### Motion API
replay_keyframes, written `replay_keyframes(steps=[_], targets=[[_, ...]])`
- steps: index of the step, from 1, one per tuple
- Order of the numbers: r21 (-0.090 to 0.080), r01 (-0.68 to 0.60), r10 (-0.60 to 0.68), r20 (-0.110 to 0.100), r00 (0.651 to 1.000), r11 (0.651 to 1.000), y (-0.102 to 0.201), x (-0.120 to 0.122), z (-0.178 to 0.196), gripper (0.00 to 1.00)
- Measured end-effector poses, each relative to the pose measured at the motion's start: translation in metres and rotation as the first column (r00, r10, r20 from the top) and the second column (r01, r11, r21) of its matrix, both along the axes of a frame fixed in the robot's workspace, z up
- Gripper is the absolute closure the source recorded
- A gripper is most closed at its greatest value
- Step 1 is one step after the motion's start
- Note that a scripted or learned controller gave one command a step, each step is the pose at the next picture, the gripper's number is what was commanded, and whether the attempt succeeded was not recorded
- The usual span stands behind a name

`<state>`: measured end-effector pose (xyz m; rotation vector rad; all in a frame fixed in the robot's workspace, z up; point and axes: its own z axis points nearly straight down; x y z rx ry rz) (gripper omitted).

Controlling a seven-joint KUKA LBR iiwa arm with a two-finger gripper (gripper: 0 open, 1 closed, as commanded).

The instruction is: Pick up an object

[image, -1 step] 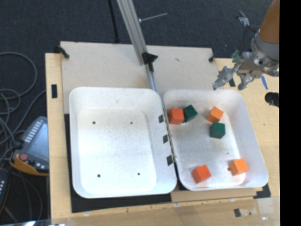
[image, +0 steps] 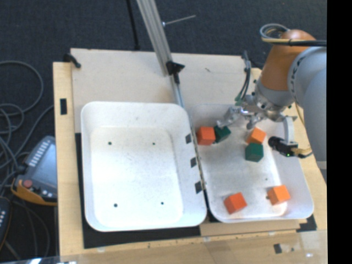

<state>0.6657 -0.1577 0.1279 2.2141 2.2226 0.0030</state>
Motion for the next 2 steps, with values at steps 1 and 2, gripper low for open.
replay_keyframes(steps=[1,2], targets=[[0.0,0.003,-0.003,-0.001,1.0,1.0,-0.012,-0.004,0.021,0.0],[0.004,-0.001,0.001,-0.008,1.0,1.0,0.054,-0.057,0.001,0.0]])
